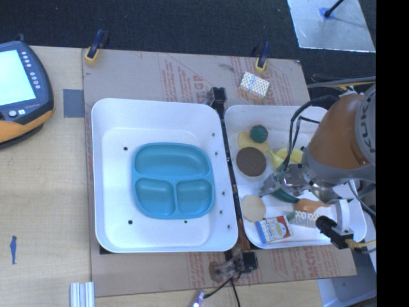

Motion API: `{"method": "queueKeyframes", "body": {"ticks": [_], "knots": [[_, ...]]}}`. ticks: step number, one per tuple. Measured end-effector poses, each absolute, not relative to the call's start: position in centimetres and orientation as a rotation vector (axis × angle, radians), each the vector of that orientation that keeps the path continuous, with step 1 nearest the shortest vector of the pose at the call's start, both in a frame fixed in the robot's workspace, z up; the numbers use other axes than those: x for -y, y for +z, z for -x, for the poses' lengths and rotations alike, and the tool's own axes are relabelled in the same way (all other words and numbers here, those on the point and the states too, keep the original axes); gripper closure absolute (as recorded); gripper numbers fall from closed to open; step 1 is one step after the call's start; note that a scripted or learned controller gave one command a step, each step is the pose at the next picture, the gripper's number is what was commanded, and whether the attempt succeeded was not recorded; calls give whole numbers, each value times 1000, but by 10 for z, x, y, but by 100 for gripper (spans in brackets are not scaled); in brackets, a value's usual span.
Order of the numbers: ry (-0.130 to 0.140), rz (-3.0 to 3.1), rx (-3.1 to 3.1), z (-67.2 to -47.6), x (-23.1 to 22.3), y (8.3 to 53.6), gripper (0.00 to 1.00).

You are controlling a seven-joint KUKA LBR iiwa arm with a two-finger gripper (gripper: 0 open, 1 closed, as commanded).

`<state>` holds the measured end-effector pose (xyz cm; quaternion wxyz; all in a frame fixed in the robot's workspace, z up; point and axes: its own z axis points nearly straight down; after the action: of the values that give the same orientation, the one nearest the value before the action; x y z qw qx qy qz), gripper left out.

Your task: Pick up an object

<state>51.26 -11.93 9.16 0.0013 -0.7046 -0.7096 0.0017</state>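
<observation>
Grey and orange, the arm [339, 139] hangs over the right bin [246, 117], its gripper [279, 183] low among the clutter; whether the jaws are apart or together cannot be told. Around it lie a brown disc [251, 161], a green knob [258, 133], a tan disc [253, 207] and a small carton [273, 228]. In the left bin [105, 171] sits a blue divided plate [173, 179]. A speckled block [254, 84] rests on cardboard behind.

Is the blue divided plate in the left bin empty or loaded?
Empty: the blue plate lies flat in the left bin, all three compartments showing bare blue.
</observation>
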Motion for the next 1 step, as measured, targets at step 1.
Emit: {"method": "queueKeyframes", "body": {"ticks": [1], "knots": [[10, 2205, 2233, -513, 120, 101, 100]]}}
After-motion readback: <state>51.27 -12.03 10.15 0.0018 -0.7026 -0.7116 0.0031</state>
